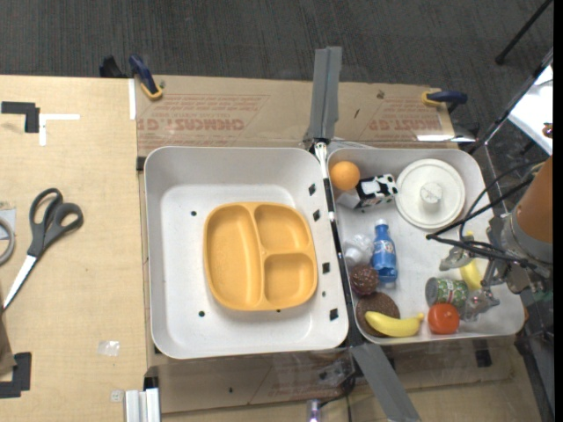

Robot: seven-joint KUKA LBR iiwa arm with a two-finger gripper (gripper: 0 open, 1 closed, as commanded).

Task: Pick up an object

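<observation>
Meanwhile, the Gripper Hovers at the Crowded Bin's Right Edge

We see the arm reaching in at the right of the frame, its gripper (479,280) low over the right-hand bin (475,161), near that bin's right wall. Cables and metal parts clutter the spot, so we cannot tell how far the gripper is opened, nor whether anything sits in it.

We count several candidates for the pick-up, all in this bin. A green can (446,289) lies just left of the gripper, with a red tomato (443,318) below it and a small yellow piece (472,273) right by the tool. Along the bin's lower edge rests a banana (392,323), touching a brown round item (379,304). A blue bottle (383,253) stands mid-bin; an orange ball (344,175), a black-and-white cow toy (376,192) and a white round lid (430,193) line the upper part.

We judge the gripper is placed here because the can and tomato are the nearest targets, though their closeness to the wall may hinder a clean grasp.

The left bin (167,236) holds a yellow divided plate (260,256). Scissors (40,236) lie on the bench (70,323) at far left.
</observation>
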